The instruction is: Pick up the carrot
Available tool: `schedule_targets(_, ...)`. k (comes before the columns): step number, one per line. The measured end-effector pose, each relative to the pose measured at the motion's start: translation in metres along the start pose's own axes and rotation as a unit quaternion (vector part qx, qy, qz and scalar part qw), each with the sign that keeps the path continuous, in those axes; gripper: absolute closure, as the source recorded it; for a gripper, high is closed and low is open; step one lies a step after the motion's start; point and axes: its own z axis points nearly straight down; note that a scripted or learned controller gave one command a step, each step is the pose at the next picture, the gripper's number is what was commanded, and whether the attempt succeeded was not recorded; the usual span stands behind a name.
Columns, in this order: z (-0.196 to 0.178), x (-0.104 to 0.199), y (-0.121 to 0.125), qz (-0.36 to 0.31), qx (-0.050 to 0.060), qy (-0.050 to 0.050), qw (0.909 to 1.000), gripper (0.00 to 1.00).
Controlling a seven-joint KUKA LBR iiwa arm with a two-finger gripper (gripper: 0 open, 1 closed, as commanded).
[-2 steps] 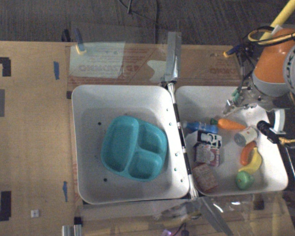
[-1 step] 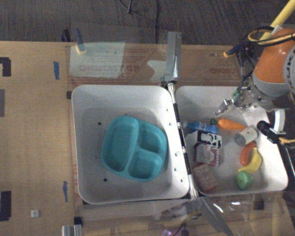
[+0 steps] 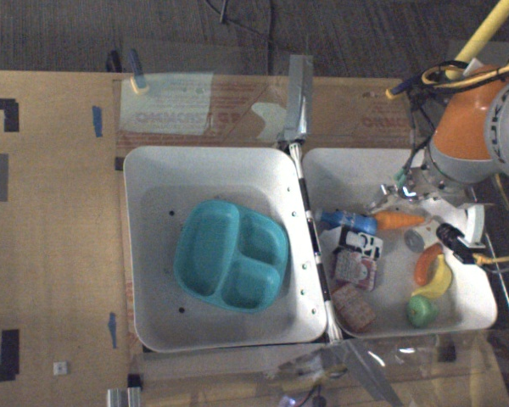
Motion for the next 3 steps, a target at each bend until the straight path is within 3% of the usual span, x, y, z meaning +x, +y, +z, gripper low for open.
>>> schedule_targets(1, 0.000, 0.039, -0.025, -0.009, 0.000, 0.000, 1.0000, 0.00)
schedule_targets(2, -0.001, 0.060, -0.067, -0.024, 0.000, 0.000, 0.9997, 0.00)
schedule_targets(3, -0.012, 0.055, -0.066, -0.020, -0.003, -0.003, 0.9998, 1.00)
